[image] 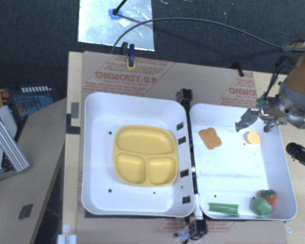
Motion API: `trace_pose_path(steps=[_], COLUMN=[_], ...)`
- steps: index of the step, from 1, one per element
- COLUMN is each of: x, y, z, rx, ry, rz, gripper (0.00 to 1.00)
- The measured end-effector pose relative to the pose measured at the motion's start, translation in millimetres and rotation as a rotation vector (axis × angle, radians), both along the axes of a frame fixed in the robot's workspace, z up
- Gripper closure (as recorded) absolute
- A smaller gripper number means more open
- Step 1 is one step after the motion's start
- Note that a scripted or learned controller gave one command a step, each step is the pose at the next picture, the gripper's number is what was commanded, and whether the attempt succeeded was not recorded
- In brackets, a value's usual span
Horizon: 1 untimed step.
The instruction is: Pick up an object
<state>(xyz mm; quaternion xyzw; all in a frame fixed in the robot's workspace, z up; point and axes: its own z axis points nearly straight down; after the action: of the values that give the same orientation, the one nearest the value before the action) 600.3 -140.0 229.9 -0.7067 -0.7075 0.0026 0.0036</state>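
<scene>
Where fingers [257,120] hover, perhaps cheese [253,137] below.

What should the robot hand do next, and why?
Probably sink a little toward the yellow piece. The gripper sits at the right bin's far side, just above that piece and nothing is between its fingers. The orange piece lies further left, and the green stick and green-and-orange toy are at the near edge.
</scene>
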Motion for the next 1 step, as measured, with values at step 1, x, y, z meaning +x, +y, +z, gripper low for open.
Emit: trace_pose_path(steps=[1], x=[2.3], y=[0.2], z=[5.6], rx=[-0.002], ry=[-0.01], rz=[0.002], gripper=[0.0])
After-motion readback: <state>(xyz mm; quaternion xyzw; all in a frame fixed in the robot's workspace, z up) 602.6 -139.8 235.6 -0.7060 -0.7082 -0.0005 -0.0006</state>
